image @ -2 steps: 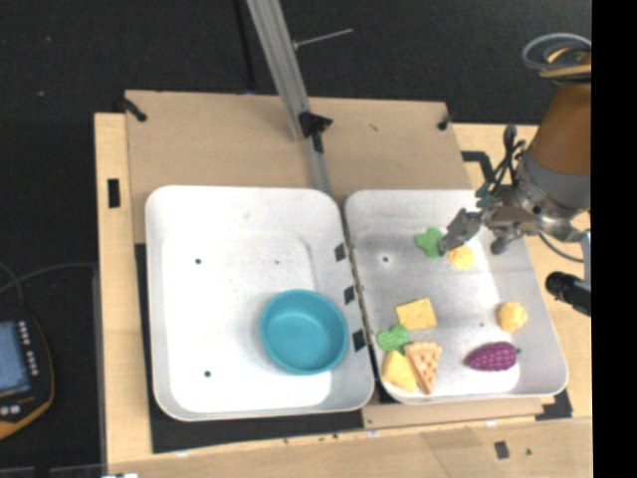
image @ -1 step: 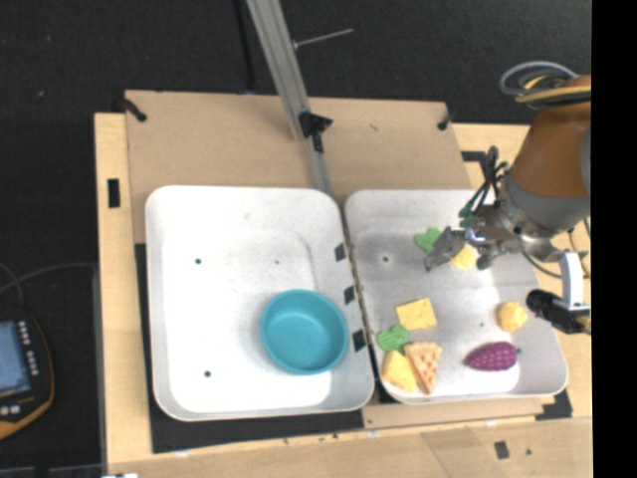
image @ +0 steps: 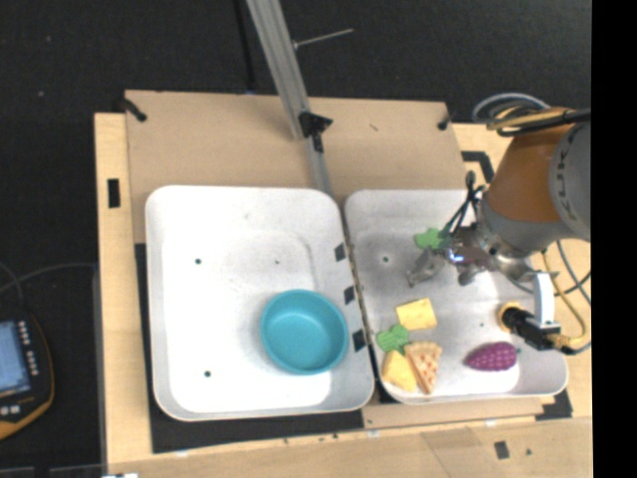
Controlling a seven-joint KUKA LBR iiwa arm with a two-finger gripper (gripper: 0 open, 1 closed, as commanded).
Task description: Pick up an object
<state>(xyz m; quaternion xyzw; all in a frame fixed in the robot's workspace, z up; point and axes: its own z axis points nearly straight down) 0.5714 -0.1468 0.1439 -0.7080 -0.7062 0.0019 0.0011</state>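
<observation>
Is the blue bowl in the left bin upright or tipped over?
Upright. The blue bowl sits in the left bin with its round opening facing up, showing its inside.

On the desk (image: 229,147), a bowl (image: 304,331) sits low in the left bin (image: 199,227), while toy foods (image: 416,352) cluster at the right bin's (image: 383,217) lower edge.
</observation>
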